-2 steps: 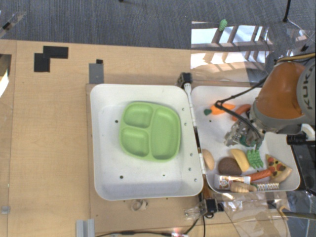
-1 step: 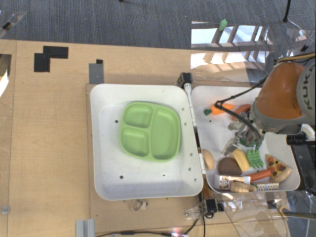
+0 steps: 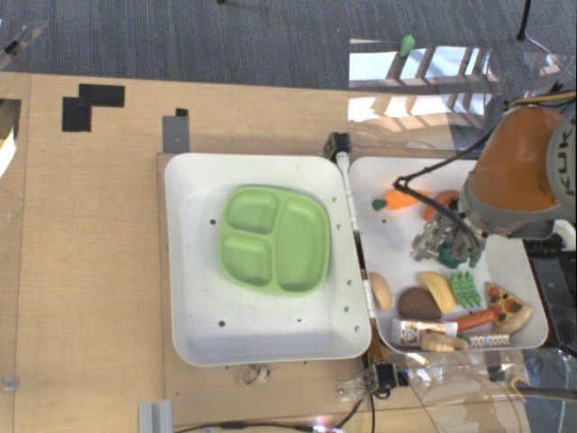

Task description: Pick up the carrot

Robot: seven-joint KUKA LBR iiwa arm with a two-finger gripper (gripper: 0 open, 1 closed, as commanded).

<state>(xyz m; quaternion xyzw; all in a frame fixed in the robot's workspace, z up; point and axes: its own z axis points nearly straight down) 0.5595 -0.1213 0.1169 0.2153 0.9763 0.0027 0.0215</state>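
The arm's [image 3: 523, 174] bulky grey-and-orange wrist covers a good slice of the right bin [image 3: 383, 242], and whatever lies under it is lost to us. The gripper [image 3: 439, 242] pokes out below the wrist as a tangle of metal and cables, too cluttered to read, so I cannot tell whether it is open or closed. Nothing can be seen held in it.

The carrot [image 3: 401, 200] is up in the far part of the right bin: a small orange piece with a green leafy end pointing left, lying roughly flat. A black cable [image 3: 424, 197] crosses over it, and its right end runs toward a reddish-orange bit half hidden by the arm, hard to identify.

The carrot lies up and to the left of the gripper, near it but apart.

Along the near edge of the same bin the toys crowd together: a beige oval [image 3: 380, 291], a brown round piece [image 3: 417, 303], a yellow banana-like piece [image 3: 438, 291], a green ridged piece [image 3: 464, 288] and a pizza slice [image 3: 508, 307]. In the left bin [image 3: 194, 332] sits a green divided plate [image 3: 274, 240], well apart from the action on the bench [image 3: 81, 269].
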